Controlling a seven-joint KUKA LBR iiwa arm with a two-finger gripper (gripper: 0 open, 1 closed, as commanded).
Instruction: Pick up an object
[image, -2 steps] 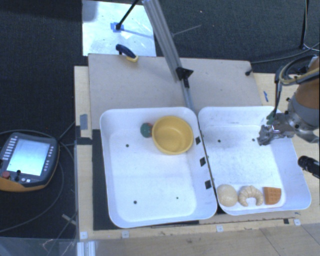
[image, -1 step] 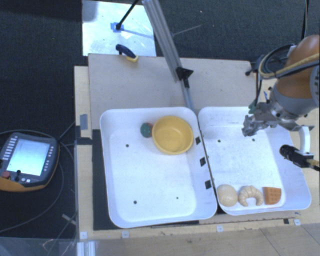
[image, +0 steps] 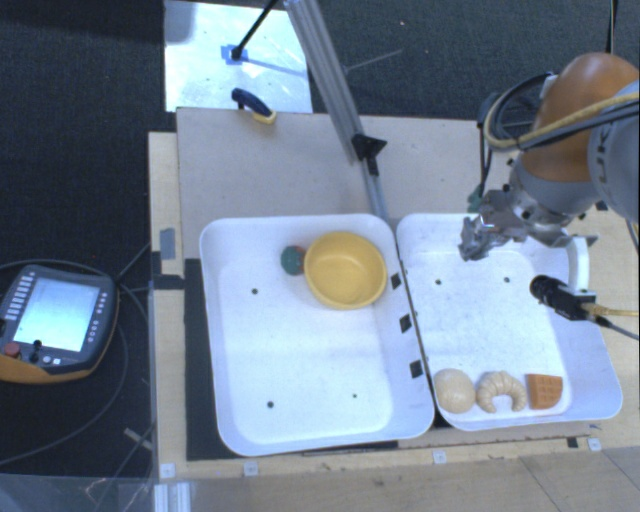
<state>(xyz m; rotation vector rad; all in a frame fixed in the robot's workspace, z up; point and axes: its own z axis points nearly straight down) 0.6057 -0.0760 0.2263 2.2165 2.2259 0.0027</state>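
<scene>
My gripper hangs over the far part of the right bin, with nothing visible between its fingers. Along that bin's near edge lie a pale round bun, a croissant and an orange wedge in a row. In the left bin a yellow bowl sits at the far right, and a small dark green ball touches its left side.
A metal pole slants across the bench behind the bins. A teach pendant lies on the floor at the left. A black and yellow clamp sits at the bench's far edge.
</scene>
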